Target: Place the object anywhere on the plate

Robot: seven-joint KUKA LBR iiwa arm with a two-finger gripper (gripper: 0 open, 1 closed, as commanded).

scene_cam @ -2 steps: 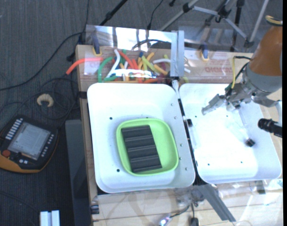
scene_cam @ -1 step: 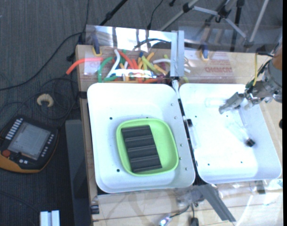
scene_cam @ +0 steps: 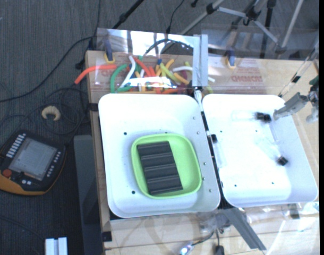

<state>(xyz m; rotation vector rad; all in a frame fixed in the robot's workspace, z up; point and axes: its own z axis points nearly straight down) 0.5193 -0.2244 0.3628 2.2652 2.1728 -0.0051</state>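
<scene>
Camera view has the dark grey ribbed block point(scene_cam: 159, 167) lying flat on the green plate point(scene_cam: 190, 158) in the left bin point(scene_cam: 115, 142). It is well apart from the tool point(scene_cam: 283, 109) over the right bin point(scene_cam: 247, 190). Whether the tool is open or closed, I cannot tell. The block's long axis runs near to far, slightly slanted. Red print on the desk point(scene_cam: 289, 70) is too blurred to read.

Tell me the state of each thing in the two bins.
Block: lying flat on the plate.
Plate: right way up in the left bin, bearing the block.
Left bin: holds the plate.
Right bin: holds a small black thing near its right side.
</scene>
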